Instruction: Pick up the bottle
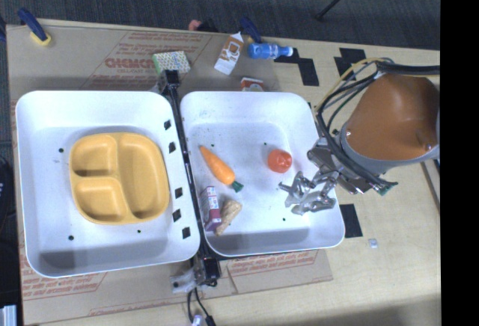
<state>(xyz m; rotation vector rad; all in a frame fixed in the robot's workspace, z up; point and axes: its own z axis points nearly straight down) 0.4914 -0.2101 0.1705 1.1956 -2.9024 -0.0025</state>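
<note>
- Plainly, the jaws stand apart, gripping nothing, low over the right bin near its right wall.
- Across it, the bottle lies by the left wall, beside the carrot.
- Reaching and grasping remain.

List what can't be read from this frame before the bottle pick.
- gripper, camera view: fingers are a small metallic tangle over the right bin; open or shut can't be told.
- bottle, camera view: small, lying at the bin's left wall beside a tan item; label and cap unreadable.
- Wrist, camera view: covered by the arm's orange band.
</note>
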